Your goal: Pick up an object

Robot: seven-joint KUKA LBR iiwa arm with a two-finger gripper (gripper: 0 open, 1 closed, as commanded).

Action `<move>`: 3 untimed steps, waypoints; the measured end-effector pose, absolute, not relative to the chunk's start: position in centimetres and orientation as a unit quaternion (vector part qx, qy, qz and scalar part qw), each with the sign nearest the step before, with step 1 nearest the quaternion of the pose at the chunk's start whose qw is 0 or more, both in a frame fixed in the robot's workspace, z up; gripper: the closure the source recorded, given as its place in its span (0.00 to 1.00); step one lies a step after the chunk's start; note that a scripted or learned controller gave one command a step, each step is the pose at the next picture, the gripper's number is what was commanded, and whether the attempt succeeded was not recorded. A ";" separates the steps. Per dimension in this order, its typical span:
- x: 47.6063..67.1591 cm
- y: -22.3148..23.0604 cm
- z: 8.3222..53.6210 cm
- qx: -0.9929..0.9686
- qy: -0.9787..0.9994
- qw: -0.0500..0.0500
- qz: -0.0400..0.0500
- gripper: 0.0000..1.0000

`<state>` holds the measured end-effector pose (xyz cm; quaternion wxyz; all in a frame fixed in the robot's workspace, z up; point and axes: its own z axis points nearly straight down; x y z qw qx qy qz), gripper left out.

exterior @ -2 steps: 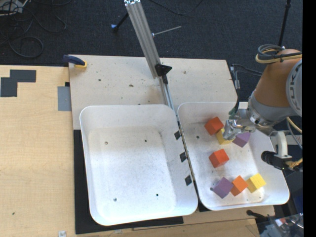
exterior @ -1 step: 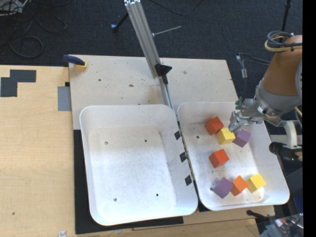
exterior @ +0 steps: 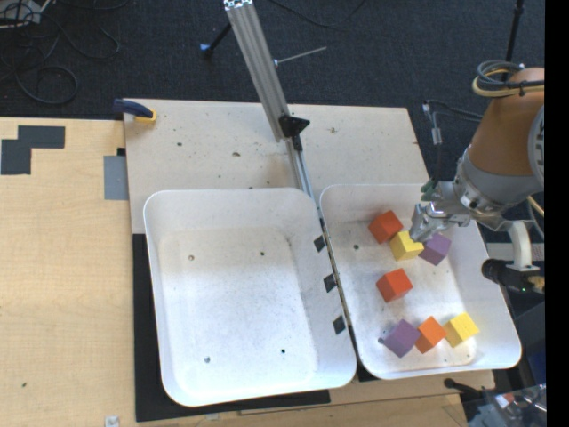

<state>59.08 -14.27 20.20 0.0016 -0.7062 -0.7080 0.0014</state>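
Observation:
The right bin point(exterior: 471, 278) holds several small cubes. My gripper point(exterior: 426, 227) hangs low over its far part, just above a yellow cube point(exterior: 406, 245) and a purple cube point(exterior: 436, 249) that lie side by side. An orange-red cube point(exterior: 385, 227) sits left of the gripper. Another orange-red cube point(exterior: 394, 285) lies near the bin's middle. Along the near wall a purple cube point(exterior: 401, 337), an orange cube point(exterior: 430, 334) and a yellow cube point(exterior: 461, 329) form a row. I see nothing lifted off the bin floor.
The left bin point(exterior: 231, 292) stands beside the right one, with black clips point(exterior: 328, 282) along the shared rim. A slanted aluminium post point(exterior: 263, 69) rises behind the bins. A blue-and-yellow clamp point(exterior: 135, 109) sits at the bench's far left corner.

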 end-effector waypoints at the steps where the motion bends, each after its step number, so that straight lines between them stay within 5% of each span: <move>1: 61.3 -9.3 20.2 -0.706 -0.708 0.001 0.000 1.00; 3: 63.2 0.1 22.4 -0.706 -0.708 0.001 0.000 1.00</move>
